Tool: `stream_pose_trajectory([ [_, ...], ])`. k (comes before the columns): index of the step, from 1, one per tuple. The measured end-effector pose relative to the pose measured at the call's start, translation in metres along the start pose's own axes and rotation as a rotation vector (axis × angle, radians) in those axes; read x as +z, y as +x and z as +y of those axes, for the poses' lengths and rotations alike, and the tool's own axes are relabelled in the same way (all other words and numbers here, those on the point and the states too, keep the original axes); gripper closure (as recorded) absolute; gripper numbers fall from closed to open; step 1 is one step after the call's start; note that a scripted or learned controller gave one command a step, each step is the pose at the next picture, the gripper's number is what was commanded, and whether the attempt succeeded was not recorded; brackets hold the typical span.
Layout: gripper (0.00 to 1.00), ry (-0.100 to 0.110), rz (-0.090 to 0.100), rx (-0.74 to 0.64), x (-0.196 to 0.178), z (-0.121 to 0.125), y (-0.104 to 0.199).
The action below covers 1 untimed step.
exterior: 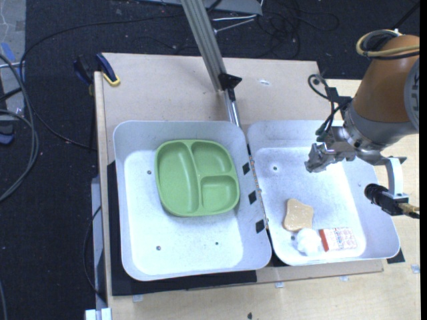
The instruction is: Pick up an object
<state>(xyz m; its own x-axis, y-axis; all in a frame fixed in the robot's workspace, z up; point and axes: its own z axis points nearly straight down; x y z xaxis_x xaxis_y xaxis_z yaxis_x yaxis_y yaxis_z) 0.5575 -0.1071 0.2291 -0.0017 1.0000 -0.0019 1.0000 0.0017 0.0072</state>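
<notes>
Honestly, I judge the tan toast-shaped foam piece (298,214) in the right white bin (373,185) light and squashy, best pinched across its flat sides

hand (316,165) above right bin (373,199) | toast (297,215), white ball (308,242), carton (339,239) near front | green tray (197,177) in left bin (133,199)
</notes>
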Motion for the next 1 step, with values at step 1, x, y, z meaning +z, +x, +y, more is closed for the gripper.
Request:
stream_pose_trajectory([
  [1,1.0,0.001,0.0,-0.001,-0.0466,0.0095,-0.0022],
])
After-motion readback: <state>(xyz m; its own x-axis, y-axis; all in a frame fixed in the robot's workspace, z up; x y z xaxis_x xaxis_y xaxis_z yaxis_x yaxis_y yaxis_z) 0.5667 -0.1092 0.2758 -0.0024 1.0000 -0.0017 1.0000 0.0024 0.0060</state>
